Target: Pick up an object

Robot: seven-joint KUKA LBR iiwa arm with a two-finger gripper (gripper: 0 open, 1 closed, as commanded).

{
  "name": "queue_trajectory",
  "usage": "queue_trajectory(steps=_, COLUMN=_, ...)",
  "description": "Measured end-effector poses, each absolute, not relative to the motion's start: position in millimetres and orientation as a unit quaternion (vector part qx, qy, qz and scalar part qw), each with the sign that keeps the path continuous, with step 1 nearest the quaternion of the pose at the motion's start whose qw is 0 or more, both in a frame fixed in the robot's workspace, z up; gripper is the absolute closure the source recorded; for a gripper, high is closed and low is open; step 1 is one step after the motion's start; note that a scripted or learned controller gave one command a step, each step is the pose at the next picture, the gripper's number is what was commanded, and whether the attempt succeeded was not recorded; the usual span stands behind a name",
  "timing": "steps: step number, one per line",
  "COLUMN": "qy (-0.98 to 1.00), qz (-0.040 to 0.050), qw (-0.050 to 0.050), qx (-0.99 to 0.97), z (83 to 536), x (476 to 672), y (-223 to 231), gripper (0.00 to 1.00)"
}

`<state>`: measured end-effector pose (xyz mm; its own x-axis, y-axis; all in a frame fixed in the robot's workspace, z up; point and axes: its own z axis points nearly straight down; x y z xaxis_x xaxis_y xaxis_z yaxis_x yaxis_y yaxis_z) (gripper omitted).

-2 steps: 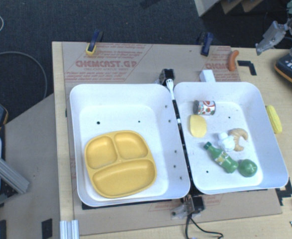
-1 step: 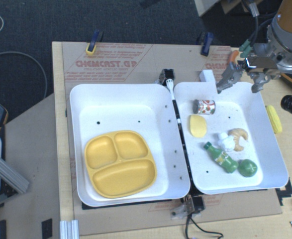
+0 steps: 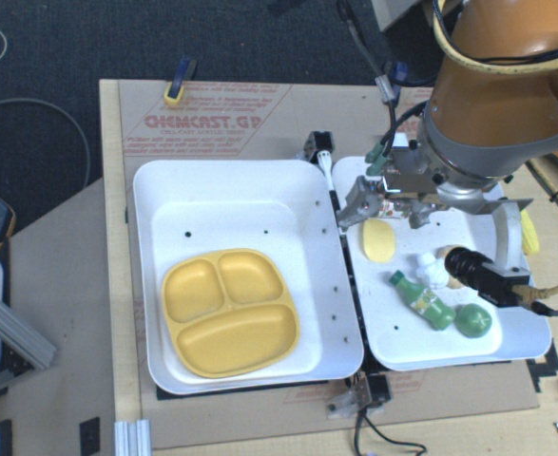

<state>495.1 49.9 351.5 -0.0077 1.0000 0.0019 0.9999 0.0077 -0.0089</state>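
In right bin (image 3: 393, 345), claw (image 3: 385, 207) above yellow egg shape (image 3: 378, 241); can't tell if apart or together. Round thing may slip away.

We saw a yellow three-compartment plastic tray (image 3: 229, 310) in the left white bin (image 3: 155, 198); in the right white bin (image 3: 393, 348) lay a green plastic bottle (image 3: 421, 300), with the grey gripper (image 3: 385, 200) above.

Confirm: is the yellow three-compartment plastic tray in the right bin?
No, the yellow three-compartment plastic tray lies in the left white bin, while the right white bin holds the green plastic bottle and other small items.
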Motion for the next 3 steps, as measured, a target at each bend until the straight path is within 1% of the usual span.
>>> queue_trajectory(steps=1, qy=-0.713, qz=0.0031, qw=0.004, qx=-0.701, z=266.8, x=475.2, y=234.4, gripper=0.00)
queue_trajectory(steps=2, qy=-0.707, qz=0.0069, qw=0.003, qx=-0.708, z=128.3, x=476.2, y=223.3, gripper=0.00)
queue_trajectory(steps=3, qy=-0.706, qz=0.0005, qw=0.001, qx=-0.708, z=146.4, x=478.3, y=224.6, gripper=1.00)
